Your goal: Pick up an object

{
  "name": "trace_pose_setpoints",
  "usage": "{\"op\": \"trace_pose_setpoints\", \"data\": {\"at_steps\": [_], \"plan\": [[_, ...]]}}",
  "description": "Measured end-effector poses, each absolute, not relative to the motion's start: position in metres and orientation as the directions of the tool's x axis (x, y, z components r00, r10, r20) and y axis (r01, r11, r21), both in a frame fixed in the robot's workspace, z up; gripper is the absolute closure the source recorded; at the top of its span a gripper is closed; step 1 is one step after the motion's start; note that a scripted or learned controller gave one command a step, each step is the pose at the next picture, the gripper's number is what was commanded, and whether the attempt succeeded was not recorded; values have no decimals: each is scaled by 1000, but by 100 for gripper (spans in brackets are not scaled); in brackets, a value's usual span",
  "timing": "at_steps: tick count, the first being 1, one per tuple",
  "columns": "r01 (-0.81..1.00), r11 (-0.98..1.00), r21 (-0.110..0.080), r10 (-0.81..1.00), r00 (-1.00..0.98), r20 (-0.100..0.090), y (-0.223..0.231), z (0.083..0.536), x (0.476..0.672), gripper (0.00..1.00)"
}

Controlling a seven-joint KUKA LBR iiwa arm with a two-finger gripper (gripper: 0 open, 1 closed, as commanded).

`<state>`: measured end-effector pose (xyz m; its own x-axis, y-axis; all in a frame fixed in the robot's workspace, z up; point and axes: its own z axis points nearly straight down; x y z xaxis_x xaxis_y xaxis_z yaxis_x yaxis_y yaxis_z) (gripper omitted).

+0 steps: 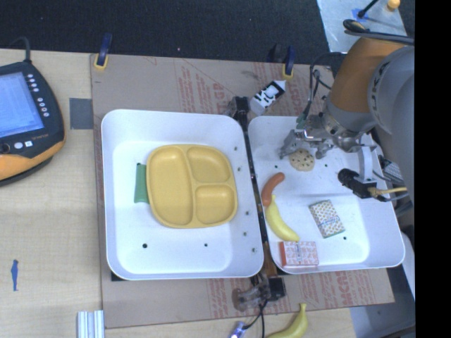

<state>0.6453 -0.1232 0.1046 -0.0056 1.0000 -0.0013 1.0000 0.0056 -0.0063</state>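
- Camera view, starting at the grey two-finger gripper low in the right white bin: whether its jaws stand wide or narrow, I cannot tell.
- Round tan cookie with dark chips lies just below the jaws, almost touching them, not between them.
- Orange-red sausage-shaped toy lies farther down and left of the jaws.
- Yellow plastic banana touches that sausage's lower end.
- Small patterned box sits well below the jaws, to the right.
- Pink-and-white packet lies farthest down that bin.
- Yellow divided plastic tray sits well left of the jaws, in the left white bin, over a green flat piece.
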Motion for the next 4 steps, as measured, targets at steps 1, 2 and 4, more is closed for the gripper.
{"op": "trace_pose_setpoints", "data": {"at_steps": [1,2,4], "plan": [[1000,6,1,1000,-6,-4,-95,94,657,0],[1000,4,3,1000,-4,-2,-119,94,655,0],[1000,4,4,1000,-4,-2,-124,94,658,0]]}}
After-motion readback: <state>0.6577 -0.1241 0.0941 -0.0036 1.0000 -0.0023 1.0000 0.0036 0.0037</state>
